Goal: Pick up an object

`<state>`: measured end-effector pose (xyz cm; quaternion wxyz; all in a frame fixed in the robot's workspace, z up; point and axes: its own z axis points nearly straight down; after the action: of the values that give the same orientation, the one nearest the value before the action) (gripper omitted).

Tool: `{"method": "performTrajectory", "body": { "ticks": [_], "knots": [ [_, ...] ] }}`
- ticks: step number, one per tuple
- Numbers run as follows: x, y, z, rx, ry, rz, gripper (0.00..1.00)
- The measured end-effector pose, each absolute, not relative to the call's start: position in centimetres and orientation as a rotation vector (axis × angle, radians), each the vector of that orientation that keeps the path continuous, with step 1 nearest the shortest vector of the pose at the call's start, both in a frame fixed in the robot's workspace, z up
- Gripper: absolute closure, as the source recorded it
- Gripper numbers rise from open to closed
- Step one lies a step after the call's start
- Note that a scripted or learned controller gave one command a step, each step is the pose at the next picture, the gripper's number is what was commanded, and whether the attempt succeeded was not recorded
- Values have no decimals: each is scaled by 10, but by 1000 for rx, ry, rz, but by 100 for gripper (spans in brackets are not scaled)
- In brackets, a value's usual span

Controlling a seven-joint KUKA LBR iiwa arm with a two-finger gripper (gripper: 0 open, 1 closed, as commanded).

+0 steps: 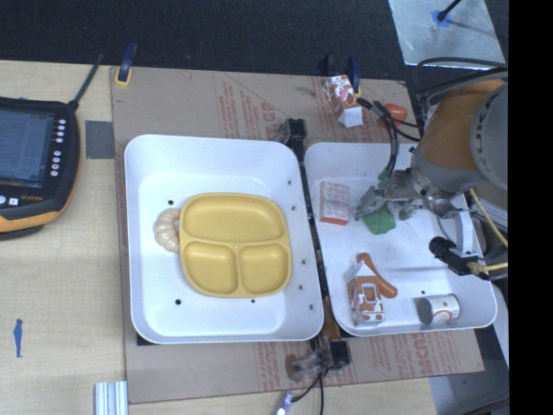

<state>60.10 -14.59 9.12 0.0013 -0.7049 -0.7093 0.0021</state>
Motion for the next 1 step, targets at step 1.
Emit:
{"method": "performTrajectory", "body": {
  "ticks": [1],
  "knots": [
    [653, -138, 129, -2217, -2225, 1, 0]
  ]
}}
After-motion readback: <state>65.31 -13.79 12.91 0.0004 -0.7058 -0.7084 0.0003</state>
